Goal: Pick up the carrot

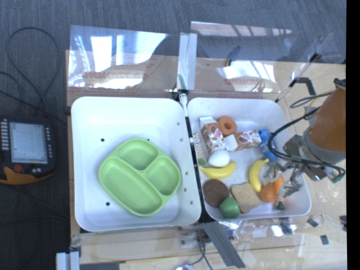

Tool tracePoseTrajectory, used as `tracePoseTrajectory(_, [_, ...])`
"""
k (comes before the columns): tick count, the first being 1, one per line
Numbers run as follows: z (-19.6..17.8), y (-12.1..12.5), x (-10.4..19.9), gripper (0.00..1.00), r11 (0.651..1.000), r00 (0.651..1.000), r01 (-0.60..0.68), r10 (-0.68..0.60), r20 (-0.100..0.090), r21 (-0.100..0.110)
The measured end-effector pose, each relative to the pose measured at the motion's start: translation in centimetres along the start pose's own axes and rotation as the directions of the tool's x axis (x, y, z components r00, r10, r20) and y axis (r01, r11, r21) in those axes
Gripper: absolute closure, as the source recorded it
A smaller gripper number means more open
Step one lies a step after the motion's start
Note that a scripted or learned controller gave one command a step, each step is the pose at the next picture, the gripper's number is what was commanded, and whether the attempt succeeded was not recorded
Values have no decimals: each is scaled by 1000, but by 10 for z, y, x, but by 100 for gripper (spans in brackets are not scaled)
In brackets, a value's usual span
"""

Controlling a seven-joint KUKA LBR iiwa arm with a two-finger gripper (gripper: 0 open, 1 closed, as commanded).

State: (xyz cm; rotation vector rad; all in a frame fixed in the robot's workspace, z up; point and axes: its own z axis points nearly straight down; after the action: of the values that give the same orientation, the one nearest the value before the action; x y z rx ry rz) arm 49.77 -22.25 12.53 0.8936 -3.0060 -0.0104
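Note:
The carrot [269,191] is a short orange piece lying near the front right of the right bin [292,120], just right of a yellow banana [257,174]. My gripper [286,183] hangs low over the bin at the carrot's right end, touching or almost touching it. The metal of the gripper overlaps the carrot's right side, so part of the carrot is hidden. Behind the gripper, the arm's orange band [333,122] rises at the right.
Crowding the right bin are a donut [227,125], two snack packs [212,138], a white egg [219,158], a second banana [218,171], a brown round [215,191], a green fruit [229,207] and bread [245,196]. In the left bin [90,122] lies a green divided plate [140,176].

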Motion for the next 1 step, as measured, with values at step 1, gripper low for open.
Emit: tracePoseTrajectory(1, [-56,50,-33,100,968,968,250,-250,5,8])
